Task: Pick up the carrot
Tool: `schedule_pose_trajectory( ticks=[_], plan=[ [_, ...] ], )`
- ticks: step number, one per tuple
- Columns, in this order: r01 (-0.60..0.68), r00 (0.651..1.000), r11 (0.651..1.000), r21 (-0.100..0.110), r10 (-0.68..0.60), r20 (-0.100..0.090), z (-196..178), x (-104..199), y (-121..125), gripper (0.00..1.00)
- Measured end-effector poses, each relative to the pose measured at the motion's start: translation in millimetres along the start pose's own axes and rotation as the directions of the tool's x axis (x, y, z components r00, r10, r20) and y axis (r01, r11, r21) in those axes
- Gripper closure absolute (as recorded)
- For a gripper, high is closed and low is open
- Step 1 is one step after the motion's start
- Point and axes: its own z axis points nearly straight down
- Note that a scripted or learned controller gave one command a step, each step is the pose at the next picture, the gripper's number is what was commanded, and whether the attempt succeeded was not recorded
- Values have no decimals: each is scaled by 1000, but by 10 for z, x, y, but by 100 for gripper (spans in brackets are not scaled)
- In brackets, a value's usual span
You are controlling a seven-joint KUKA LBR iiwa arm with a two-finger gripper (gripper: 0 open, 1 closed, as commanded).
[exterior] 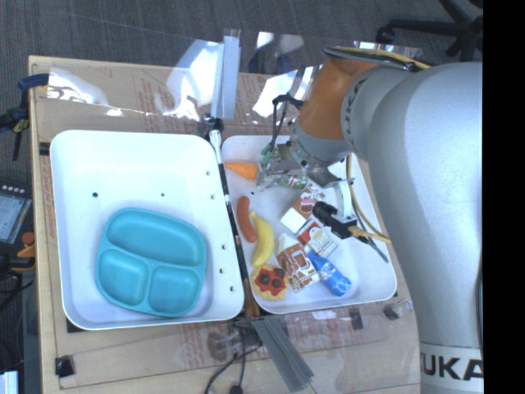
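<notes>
The carrot (241, 170) is a small orange wedge lying near the far left corner of the right bin (379, 279). My gripper (273, 171) hangs low over the bin's far end, just right of the carrot's thick end. Nothing shows between its fingers. The grey arm with its orange band (336, 89) comes down from the right and hides the bin's far right part.
In the right bin lie a red sausage (245, 218), a banana (263, 240), a pizza slice (271, 281), a blue packet (331, 274) and several small wrappers. The left bin (82, 162) holds a teal divided tray (152, 261).
</notes>
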Motion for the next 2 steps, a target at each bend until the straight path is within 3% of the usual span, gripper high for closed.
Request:
schedule_pose_trajectory(
  ticks=[1,2],
  plan=[
    [0,1000,1000,0,0,0,0,-1,0,0],
    [1,1000,1000,1,-1,0,-97,0,3,100]
  ],
)
